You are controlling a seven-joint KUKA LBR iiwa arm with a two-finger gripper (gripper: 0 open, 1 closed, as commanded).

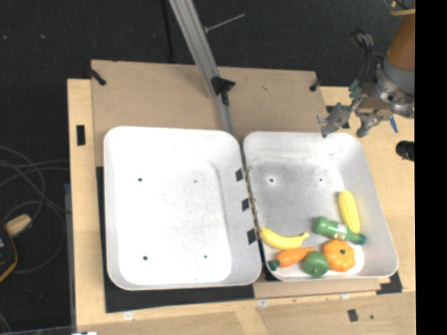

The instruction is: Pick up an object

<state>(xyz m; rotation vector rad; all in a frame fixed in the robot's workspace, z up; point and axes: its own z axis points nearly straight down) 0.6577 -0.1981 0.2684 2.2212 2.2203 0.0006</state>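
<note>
From above, the bench point(293, 89) carries two white bins side by side. The left bin point(174, 208) has a bare white floor with a few small dark dots. The right bin point(307, 166) holds a cluster of toy food along its near edge and right side: a banana point(283, 239) lying nearly flat by the divider between the bins, a carrot point(293, 257) just below it, a green pepper point(316, 264) touching the carrot's right end, and an orange pumpkin point(340, 255) beside the pepper. A green bottle point(336, 230) lies tilted just above the pumpkin, and a yellow corn cob point(348, 210) stands lengthwise next to it, close to the right wall. The arm point(399, 54) comes in from the right, orange band showing above the wrist, and the gripper point(350, 121) hangs over the far right corner of the right bin, well apart from the food. Its fingers point(334, 121) are spread, with nothing between them. A slanted metal pole point(199, 40) rises from the far side of the bench.
</note>
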